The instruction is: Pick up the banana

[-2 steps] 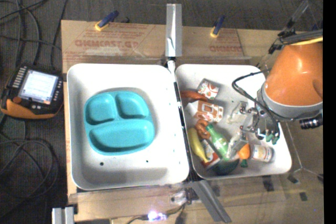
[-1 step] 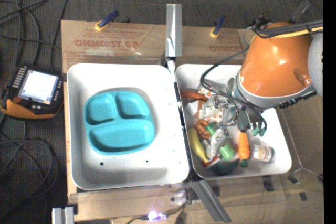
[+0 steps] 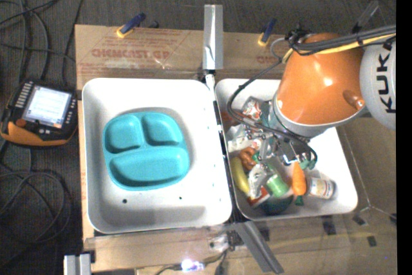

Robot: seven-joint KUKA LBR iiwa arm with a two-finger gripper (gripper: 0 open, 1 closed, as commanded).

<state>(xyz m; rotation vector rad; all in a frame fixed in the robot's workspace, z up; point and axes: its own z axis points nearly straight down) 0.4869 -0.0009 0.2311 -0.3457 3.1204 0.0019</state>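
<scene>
I see the banana (image 3: pixel 239 175) lying in the right bin (image 3: pixel 344 199), close to that bin's left wall, with a green item (image 3: pixel 278 185), a carrot (image 3: pixel 299 181) and a small bottle (image 3: pixel 320 188) clustered to its right. The gripper (image 3: pixel 278 150) hangs over that clutter just right of the banana; I cannot tell its state. A blue divided tray (image 3: pixel 148 149) sits in the left bin (image 3: pixel 96 203), well apart from the banana.

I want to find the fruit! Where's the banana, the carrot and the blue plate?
banana (image 3: pixel 239 176): camera view, middle of its yellow peel, right bin's left side.
carrot (image 3: pixel 299 181): camera view, middle of its orange body.
blue plate (image 3: pixel 147 150): camera view, ridge between its compartments.
</scene>
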